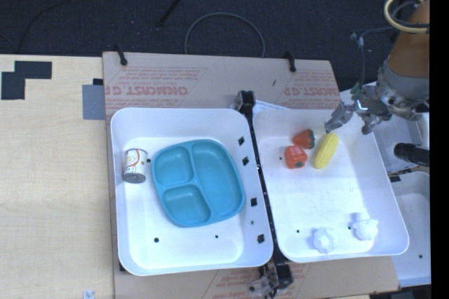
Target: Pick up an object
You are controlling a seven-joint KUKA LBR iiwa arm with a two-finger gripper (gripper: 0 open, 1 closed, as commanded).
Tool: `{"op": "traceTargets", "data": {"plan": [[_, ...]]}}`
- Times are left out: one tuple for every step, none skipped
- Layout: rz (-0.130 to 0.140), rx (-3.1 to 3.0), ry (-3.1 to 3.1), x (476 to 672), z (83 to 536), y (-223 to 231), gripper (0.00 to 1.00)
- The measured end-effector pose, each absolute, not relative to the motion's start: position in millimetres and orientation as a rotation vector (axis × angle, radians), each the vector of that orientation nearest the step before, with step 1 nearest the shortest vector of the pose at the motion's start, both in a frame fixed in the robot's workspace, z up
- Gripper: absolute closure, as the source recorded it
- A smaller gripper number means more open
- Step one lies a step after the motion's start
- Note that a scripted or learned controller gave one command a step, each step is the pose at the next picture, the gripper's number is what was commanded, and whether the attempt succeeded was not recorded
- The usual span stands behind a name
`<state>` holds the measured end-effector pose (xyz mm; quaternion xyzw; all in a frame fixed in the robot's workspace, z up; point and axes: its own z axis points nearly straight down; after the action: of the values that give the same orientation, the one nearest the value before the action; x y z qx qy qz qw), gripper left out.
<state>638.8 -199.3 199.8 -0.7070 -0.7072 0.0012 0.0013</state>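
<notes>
In the right bin (379, 171) lie a yellow corn cob (325, 150), an orange-red pepper-like piece (303, 138) and a red-orange chunk (295, 157), close together near the far side. Two white crumpled lumps (323, 239) (365, 228) rest near the front edge. My gripper (353, 119) hangs above the bin's far right corner, just right of the corn. Its fingers are spread apart with nothing between them.
The left bin (133, 220) holds a blue divided plate (197, 182) and a small can (135, 165) lying at its left side. A black divider (255, 178) separates the bins. Cardboard lies under both, with wooden bench at left.
</notes>
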Motion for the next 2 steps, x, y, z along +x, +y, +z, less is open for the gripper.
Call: {"op": "traceTargets", "data": {"plan": [[0.005,-2.214,-2.222,643.6,137.7,-198.4,0.0],[0.015,-2.207,-2.218,641.2,84.7,-198.0,0.0]]}}
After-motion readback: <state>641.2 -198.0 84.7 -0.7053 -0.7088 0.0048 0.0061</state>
